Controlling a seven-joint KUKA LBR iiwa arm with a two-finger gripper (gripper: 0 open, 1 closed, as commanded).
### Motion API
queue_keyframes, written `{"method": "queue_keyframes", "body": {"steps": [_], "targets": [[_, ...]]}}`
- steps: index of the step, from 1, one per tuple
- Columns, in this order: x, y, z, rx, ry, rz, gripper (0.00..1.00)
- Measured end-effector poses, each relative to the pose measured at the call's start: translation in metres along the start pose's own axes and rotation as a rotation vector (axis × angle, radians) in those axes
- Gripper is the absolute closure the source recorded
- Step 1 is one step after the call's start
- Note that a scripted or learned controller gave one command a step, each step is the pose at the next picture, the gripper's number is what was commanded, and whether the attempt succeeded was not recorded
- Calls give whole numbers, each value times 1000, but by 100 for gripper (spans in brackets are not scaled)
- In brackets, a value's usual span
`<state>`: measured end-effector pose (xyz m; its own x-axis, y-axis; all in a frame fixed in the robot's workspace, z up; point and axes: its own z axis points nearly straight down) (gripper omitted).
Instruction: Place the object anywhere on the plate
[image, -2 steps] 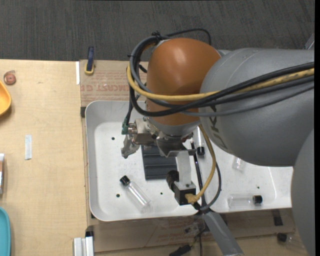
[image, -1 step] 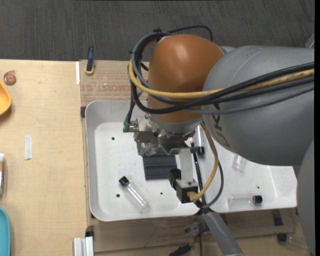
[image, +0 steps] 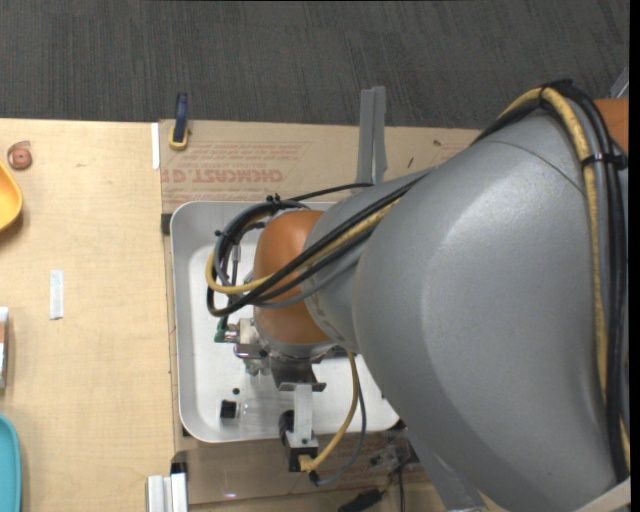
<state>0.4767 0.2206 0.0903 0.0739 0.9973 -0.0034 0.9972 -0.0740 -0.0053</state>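
The object (image: 228, 408), as best I can judge, is the small dark piece lying loose on the floor of the white bin (image: 180, 320), near its front left corner. It is too small for me to say what it is. It rests flat on the bin floor, apart from my gripper (image: 287, 378) and to its left, and nothing is touching it.

My gripper hangs low over the middle of that bin, pointing straight down. The orange band (image: 285, 270) above my wrist sits directly over it and blocks the view of its working end. I therefore cannot tell whether it is released, clenched or grasping anything, and I will not claim to be holding something.

I think I am posed this way because a straight-down reach keeps my wrist off the bin walls and lets me come onto a small flat item from above. My grey arm (image: 480, 300) sweeps in from the right and hides most of that side of the bench, so I cannot say where the plate is. The bin sits on a sheet of cardboard (image: 260, 165), probably to keep it from sliding when I press down.
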Motion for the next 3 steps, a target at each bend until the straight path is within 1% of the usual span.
{"method": "queue_keyframes", "body": {"steps": [1, 2, 3], "targets": [[0, 0, 0, 0, 0, 0, 0], [-3, 0, -8, 5, -4, 7, 100], [8, 21, 0, -2, 0, -223, 100]]}}
